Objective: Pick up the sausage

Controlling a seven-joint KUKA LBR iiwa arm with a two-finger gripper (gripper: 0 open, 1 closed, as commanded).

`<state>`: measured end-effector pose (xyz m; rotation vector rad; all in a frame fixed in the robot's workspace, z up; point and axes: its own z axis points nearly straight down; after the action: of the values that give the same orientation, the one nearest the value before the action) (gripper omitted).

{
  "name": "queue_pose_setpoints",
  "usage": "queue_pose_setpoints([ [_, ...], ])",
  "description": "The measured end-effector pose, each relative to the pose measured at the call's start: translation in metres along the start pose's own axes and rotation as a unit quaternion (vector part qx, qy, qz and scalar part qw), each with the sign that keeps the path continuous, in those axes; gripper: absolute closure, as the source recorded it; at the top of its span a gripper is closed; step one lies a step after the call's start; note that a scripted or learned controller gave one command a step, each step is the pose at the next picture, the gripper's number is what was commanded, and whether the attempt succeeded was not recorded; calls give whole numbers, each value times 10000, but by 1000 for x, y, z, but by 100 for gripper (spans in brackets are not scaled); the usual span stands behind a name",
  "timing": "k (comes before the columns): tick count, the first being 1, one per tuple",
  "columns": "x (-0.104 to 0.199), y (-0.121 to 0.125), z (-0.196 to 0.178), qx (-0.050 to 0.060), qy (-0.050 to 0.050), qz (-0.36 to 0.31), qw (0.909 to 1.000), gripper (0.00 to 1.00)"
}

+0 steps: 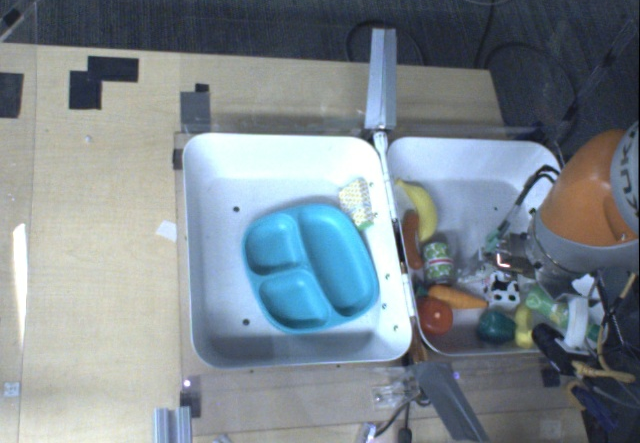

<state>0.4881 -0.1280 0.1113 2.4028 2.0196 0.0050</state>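
Looking down on the table (100,231), two white bins sit side by side. The left bin (215,231) holds a blue divided plate (310,266), tilted a bit, with a small yellow-patterned item (355,199) at that bin's right wall. Over in the right bin (470,171), the sausage (411,235) lies reddish-brown along the left wall, just beside the banana (420,208) and touching or nearly touching it. Just to its right stands a small can (437,259). Below come a carrot (457,297), a tomato (436,316), a dark green piece (494,328) and a yellow piece (522,327), all crowded along the near wall. The arm (595,201) comes in from the right, orange band showing, and the end effector (507,261) hangs over the bin's right half, near the carrot, well apart from the sausage. How far its fingers are spread, I cannot tell, and nothing shows between them.
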Motion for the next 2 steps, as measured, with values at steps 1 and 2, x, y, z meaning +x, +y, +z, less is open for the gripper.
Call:
queue_pose_setpoints([
  [1,23,-4,-11,-1,-2,-369,9993,0],
  [2,25,32,-32,7,-2,-1,10000,0],
])
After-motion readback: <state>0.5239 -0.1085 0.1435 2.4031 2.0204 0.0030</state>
